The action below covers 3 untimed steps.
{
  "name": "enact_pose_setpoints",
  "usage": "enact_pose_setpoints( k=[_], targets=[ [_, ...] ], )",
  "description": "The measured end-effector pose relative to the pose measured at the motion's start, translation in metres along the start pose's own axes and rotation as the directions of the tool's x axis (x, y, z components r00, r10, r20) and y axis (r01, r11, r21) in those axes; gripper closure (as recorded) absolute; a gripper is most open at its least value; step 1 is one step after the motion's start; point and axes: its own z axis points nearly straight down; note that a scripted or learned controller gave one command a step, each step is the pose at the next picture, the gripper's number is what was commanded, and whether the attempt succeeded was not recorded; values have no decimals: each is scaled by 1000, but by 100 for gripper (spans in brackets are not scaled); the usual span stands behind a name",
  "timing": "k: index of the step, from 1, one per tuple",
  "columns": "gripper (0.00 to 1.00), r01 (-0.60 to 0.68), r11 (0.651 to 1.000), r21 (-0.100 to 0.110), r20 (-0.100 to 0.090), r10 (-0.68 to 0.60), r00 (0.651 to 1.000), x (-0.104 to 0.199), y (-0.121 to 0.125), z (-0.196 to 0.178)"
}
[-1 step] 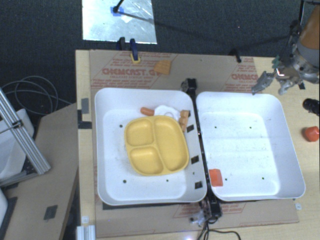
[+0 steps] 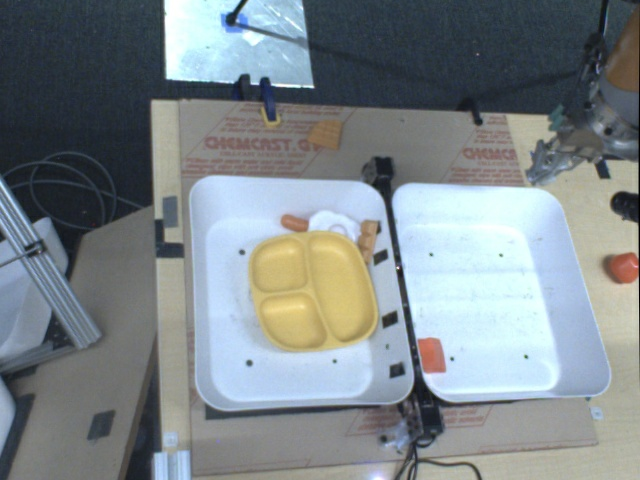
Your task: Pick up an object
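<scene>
While the hand hangs over the worktop just beyond the far right corner of the right bin, nothing shows between its fingers, and whether they are spread or closed cannot be told. The landmark here is the yellow divided plate, lying flat in the middle of the left bin. Just beyond the plate's far edge lies a small orange sausage-shaped piece, and beside that a white object is partly tucked under the plate's rim. At the plate's far right corner a small tan block stands near the bin wall. To the right of the plate, across the divide between the bins, a small orange-red block rests at the near left corner of the right bin. Well to the right of the plate, past the right bin, another orange-red piece sits on the worktop.
</scene>
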Motion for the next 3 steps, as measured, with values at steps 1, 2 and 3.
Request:
enact_pose_setpoints(
  k=[1,2,3],
  targets=[
    [100,1,1000,-14,3,-1,1000,18,12,-192],
    [100,-6,1000,17,-5,6,1000,23,8,41],
    [100,-9,1000,-6,4,9,1000,-22,-33,-97]
  ],
)
